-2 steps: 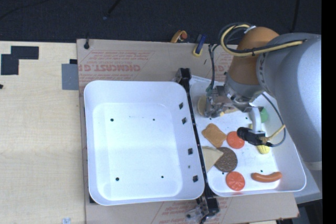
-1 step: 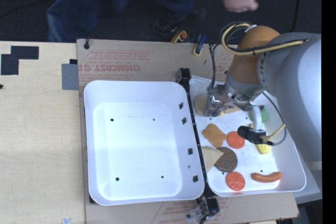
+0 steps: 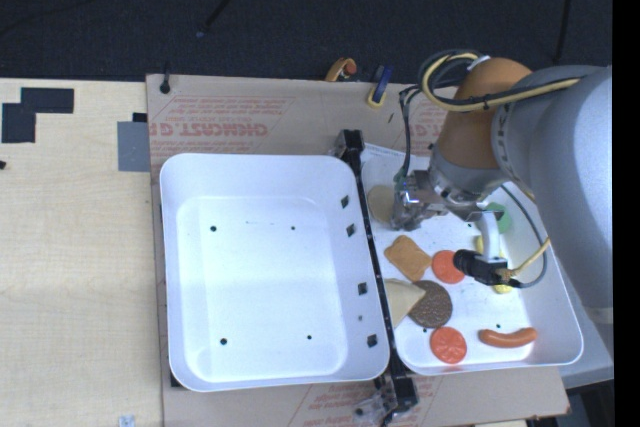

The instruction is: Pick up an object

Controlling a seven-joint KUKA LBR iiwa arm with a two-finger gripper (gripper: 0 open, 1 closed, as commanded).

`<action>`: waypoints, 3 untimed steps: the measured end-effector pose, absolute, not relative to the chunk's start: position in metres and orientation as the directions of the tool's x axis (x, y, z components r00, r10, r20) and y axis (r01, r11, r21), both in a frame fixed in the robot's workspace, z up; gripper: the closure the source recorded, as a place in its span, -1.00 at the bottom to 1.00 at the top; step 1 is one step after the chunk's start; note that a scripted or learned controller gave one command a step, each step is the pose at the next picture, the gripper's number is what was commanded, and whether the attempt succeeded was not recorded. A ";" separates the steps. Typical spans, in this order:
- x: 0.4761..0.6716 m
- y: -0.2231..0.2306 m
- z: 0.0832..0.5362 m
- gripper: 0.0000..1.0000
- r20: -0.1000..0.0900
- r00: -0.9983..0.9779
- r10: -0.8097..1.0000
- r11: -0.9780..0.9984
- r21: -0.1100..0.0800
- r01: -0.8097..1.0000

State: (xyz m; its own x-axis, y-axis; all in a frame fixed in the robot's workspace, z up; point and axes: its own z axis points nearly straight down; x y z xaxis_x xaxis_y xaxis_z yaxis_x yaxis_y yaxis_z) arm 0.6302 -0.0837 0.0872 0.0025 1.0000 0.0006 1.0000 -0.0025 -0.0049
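So the arm (image 3: 560, 145) comes in from the right and its tool (image 3: 407, 205) is down low over the far-left part of the right bin (image 3: 545, 300), close to the wall it shares with the left bin (image 3: 265, 265). Honestly can't tell whether the tool is spread or pressed together, it's just a dark jumble from this angle, and I can't see anything pinched in it.

All the stuff to pick is in the right bin. A pale round piece (image 3: 379, 203) sits just left of the tool, maybe touching it, hard to say. Just below the tool is a tan toast-looking slab (image 3: 407, 257), with a small red-orange disc (image 3: 446, 267) right beside it. Nearer the camera there's a beige wedge (image 3: 399, 296) tucked against the dividing wall, with a brown cookie (image 3: 433, 305) overlapping its right edge. Below that is a second red-orange disc (image 3: 449, 345), and off to the right a little sausage (image 3: 507, 337) lies flat near the front rim. A bit of something green (image 3: 500, 219) peeks out by the wrist, too hidden to identify.

Both bins sit on a cardboard sheet (image 3: 250, 115) on the wooden worktop (image 3: 70, 245).
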 end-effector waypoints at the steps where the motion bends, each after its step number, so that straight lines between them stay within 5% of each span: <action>1: 0.637 -0.084 0.087 1.00 0.000 -0.001 1.000 0.001 -0.002 1.000; 3: 0.644 -0.092 0.088 1.00 0.000 0.000 1.000 0.000 -0.002 1.000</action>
State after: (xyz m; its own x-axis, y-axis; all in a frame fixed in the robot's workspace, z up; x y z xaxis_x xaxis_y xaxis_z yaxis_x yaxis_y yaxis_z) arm 0.6437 -0.0918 0.0877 -0.0004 1.0000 -0.0002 1.0000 0.0004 -0.0016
